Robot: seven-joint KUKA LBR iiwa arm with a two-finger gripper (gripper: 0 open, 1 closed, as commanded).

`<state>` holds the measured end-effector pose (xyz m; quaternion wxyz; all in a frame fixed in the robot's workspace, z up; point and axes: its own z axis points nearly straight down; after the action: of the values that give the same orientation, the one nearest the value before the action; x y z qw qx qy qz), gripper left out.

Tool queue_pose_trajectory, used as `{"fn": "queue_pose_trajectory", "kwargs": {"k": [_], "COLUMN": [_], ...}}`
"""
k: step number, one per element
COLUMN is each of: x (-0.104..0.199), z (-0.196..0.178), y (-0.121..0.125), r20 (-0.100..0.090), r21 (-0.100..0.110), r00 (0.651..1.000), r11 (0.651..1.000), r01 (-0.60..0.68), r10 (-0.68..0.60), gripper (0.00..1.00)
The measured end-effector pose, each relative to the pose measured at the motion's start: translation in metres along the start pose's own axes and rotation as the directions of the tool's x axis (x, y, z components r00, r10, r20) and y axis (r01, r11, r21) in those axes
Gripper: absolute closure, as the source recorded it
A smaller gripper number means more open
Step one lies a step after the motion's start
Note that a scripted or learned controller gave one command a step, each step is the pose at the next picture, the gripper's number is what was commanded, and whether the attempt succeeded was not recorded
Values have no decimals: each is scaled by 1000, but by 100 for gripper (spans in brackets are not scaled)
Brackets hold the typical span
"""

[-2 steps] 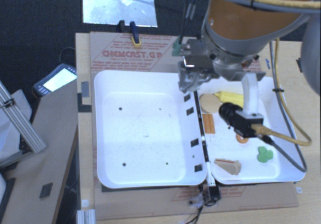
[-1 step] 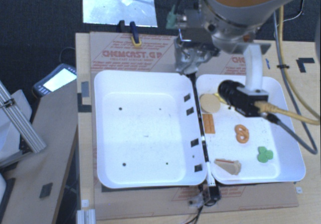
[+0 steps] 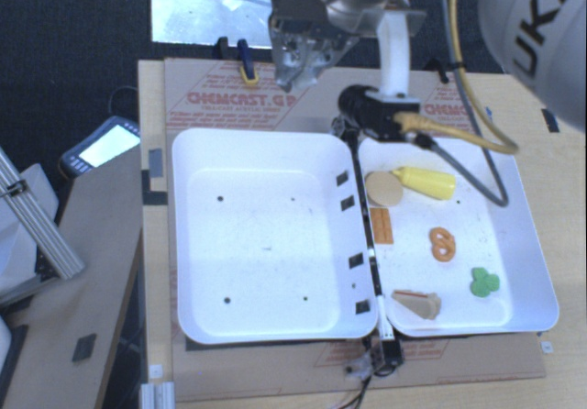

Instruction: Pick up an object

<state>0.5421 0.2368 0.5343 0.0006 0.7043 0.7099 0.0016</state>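
Left bin [image 3: 266, 242] bare; toys [image 3: 426, 181] rightward.

Two white bins sit side by side on the bench, and the right bin [image 3: 527, 242] serves as the landmark. Inside it, near its upper left corner, a round tan disc [image 3: 383, 188] touches a yellow bottle-shaped toy [image 3: 427, 181] lying on its side. Below the disc, against the bin's left wall, lies a small orange waffle piece [image 3: 382, 226]. Toward the middle is an orange pretzel [image 3: 442, 244]; a green broccoli piece [image 3: 483, 282] sits nearer the lower right corner. A tan wedge [image 3: 418, 303] lies by the lower left corner. The left bin [image 3: 266, 242] adjoins the right bin's left wall. The gripper [image 3: 295, 57] hangs above the cardboard, beyond the right bin's upper left corner.
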Motion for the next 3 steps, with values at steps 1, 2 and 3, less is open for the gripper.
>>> {"fn": "queue_pose_trajectory", "kwargs": {"k": [1, 2, 3], "x": [-73, -19, -107], "z": [24, -2, -3], "y": [-26, 16, -59], "r20": [3, -1, 0], "r21": [4, -2, 0], "r00": [1000, 1000, 1000], "r11": [1000, 1000, 1000], "r01": [-13, -1, -13], "r10": [13, 1, 13], "gripper": [100, 100, 100]}}
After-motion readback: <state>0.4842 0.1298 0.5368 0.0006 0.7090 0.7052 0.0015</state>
